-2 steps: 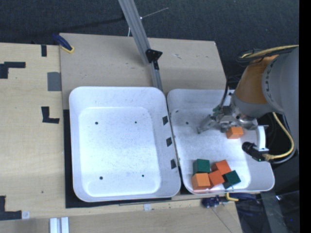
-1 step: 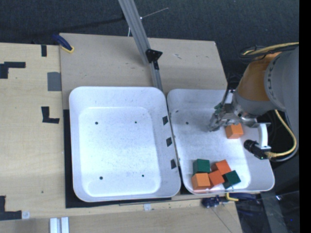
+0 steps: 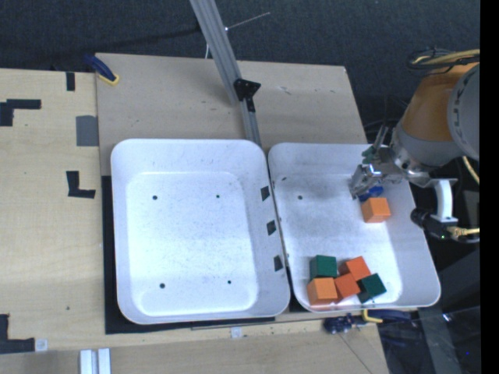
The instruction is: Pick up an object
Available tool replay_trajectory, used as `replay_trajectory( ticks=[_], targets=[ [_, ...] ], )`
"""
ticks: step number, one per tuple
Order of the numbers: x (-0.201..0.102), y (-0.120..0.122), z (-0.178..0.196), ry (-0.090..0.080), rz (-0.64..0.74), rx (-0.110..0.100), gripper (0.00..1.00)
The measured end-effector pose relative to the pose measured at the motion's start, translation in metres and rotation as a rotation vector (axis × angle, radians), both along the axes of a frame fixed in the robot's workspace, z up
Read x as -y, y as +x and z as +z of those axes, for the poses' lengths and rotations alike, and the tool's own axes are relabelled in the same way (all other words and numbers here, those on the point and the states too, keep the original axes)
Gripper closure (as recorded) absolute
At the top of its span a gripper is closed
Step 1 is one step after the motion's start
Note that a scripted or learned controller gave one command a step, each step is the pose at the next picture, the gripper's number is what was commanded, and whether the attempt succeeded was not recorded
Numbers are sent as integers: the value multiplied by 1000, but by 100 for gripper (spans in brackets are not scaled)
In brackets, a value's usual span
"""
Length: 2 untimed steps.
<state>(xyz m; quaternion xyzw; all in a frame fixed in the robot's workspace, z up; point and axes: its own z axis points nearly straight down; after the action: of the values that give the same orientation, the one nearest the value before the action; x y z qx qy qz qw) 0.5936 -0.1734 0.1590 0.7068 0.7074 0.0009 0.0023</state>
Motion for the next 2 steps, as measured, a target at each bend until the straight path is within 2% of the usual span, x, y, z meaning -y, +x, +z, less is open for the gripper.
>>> replay_trajectory(
  ticks=[1,2],
  targets=[
    [-4,-1,63,0,2,1,100],
    [-4,0,76,2,1,-4,100]
  ],
)
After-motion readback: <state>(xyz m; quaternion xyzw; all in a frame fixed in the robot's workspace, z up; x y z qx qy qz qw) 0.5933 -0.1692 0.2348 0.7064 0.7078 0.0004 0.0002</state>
